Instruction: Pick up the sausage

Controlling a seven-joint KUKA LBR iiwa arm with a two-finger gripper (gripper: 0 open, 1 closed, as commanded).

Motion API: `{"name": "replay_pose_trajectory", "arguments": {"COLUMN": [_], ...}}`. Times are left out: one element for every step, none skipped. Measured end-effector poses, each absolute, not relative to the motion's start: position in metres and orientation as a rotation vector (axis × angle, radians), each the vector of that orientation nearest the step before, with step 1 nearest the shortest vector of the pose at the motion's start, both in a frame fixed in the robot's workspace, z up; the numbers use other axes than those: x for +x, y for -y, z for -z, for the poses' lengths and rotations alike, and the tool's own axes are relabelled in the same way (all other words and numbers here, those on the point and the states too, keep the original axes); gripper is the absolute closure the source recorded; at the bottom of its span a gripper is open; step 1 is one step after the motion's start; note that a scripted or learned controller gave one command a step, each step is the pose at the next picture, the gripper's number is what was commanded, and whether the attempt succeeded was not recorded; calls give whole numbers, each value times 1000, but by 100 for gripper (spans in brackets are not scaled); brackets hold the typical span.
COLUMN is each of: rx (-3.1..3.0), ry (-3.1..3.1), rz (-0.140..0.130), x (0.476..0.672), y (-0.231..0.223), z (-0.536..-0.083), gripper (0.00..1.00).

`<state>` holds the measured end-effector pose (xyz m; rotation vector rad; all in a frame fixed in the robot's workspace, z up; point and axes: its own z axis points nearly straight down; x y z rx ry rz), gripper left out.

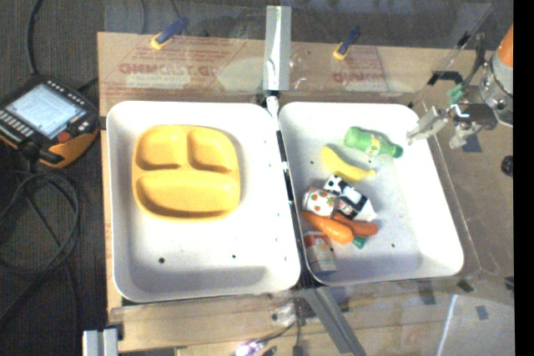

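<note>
The sausage [365,228] is a short reddish piece lying in the right bin [417,250], low in the pile and touching the orange carrot [328,227] on its left. My gripper [440,122] hangs over the right bin's far right corner, well above and to the right of the sausage. Nothing shows held in it. A green bottle [372,142] lies between the gripper and the pile.
A yellow banana [348,164] and a white-and-black toy [336,198] lie just behind the sausage. A small brownish can [320,253] rests at the right bin's front left. The left bin [183,263] holds a yellow divided plate [188,171].
</note>
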<state>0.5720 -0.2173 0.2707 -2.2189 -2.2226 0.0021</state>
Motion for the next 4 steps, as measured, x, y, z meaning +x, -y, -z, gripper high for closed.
{"name": "replay_pose_trajectory", "arguments": {"rx": [-2507, -2507, -2760, -2919], "ry": [1893, 1896, 1499, 1155], "rz": [-5, -13, -5, -6], "x": [621, 621, 606, 545], "y": [223, 223, 207, 176], "z": [-203, -212, -161, -118], "gripper": [0, 100, 100, 100]}}
